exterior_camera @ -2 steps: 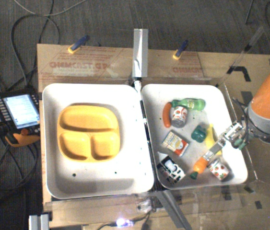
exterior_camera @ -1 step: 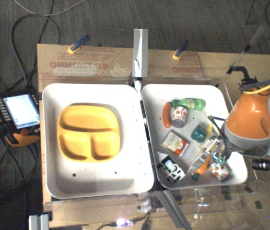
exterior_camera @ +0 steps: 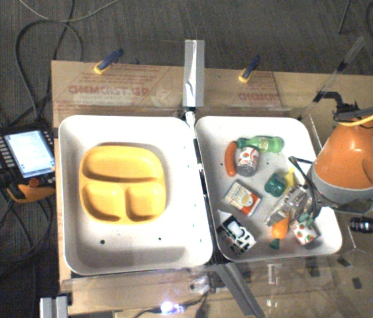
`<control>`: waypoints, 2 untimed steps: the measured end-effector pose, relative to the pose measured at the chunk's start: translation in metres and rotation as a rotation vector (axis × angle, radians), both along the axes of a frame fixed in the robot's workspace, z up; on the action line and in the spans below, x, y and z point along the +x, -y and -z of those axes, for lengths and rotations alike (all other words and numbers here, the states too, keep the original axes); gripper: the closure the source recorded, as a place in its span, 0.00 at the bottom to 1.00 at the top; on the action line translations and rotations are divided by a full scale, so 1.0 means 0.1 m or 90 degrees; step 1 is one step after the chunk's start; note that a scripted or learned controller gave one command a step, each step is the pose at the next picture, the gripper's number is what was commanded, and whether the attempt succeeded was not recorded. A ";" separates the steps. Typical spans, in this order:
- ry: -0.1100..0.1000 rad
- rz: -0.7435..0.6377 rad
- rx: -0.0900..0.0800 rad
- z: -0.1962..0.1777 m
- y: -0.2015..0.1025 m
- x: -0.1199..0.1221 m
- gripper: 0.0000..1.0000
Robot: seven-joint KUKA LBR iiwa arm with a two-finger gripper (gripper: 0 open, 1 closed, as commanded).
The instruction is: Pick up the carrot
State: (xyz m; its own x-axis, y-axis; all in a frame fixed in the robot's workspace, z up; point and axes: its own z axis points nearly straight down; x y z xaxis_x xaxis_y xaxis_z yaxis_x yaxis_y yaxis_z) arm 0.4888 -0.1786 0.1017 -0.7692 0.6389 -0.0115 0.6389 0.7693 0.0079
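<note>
Carrot (exterior_camera: 279, 229) lies lower right of frame, in right bin (exterior_camera: 207, 177), green top toward bottom edge. Hand (exterior_camera: 291, 207) just above it; can't tell its state. Prob. light, stiff plastic toy, slick, tapered. Grip mid-body across width.

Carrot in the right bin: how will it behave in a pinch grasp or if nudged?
The carrot looks like a small moulded toy, so probably rigid and light. Its tapered, rounded body may slip or roll. A small carton crowds it beside the gripper, so a nudge could shift both.
</note>
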 end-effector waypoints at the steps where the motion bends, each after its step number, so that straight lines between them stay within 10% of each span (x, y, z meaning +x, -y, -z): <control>1: -0.008 -0.284 0.000 -0.68 -0.65 -0.05 1.00; 2: -0.008 -0.477 -0.001 -0.13 -0.65 -0.05 1.00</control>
